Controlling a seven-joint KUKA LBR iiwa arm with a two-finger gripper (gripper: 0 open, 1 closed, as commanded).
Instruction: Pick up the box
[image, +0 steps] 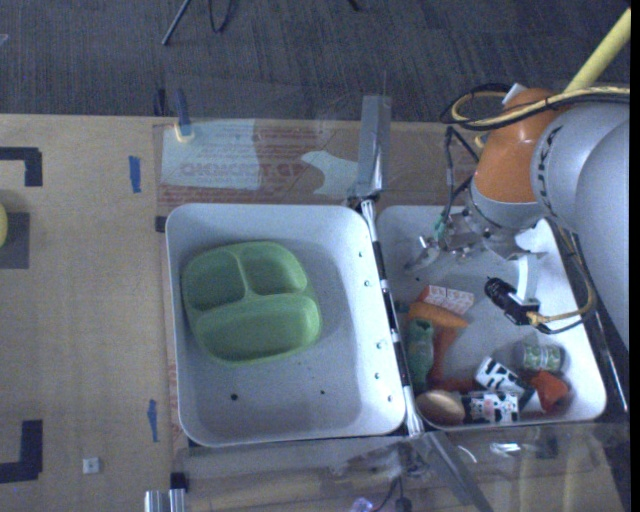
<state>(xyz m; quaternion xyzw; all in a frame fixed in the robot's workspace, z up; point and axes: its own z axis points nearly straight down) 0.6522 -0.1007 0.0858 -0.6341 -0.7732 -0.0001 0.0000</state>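
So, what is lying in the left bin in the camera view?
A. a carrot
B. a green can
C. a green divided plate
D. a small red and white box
C: the green divided plate lies alone on the floor of the left bin, while the small box and the other small things sit in the right bin.

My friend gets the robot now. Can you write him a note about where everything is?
Gripper: over the back of the right bin; holding nothing that can be seen.
Box: lying in the right bin, just in front of the gripper, next to the carrot.
Green tray: in the left bin.
Done: nothing yet, the box isn't picked up.
Left: go down, grab the box, lift.
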